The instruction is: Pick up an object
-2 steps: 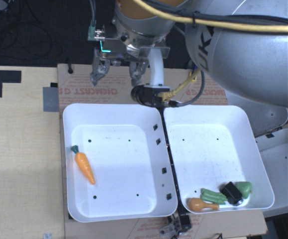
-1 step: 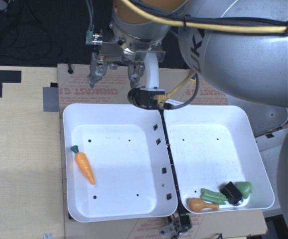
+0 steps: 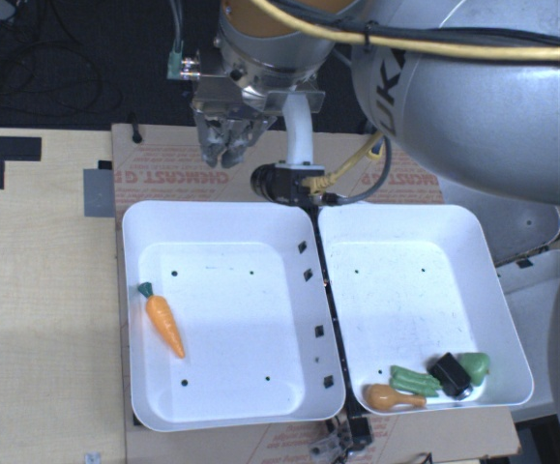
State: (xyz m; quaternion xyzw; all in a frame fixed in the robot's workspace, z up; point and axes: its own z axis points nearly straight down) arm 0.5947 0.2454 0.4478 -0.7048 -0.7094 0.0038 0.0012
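Grey pincer (image 3: 226, 148) | above bench, behind left bin (image 3: 134, 259) | touching nothing

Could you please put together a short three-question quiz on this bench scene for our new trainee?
1. True or false: the carrot lies in the left bin.
2. Where is the gripper? A) inside the right bin B) above the cardboard behind the bins C) touching the carrot
3. Fill in: the black block lies in the near right ______ of the right bin, beside the green bean pod.

Key
1. True.
2. B.
3. Corner.
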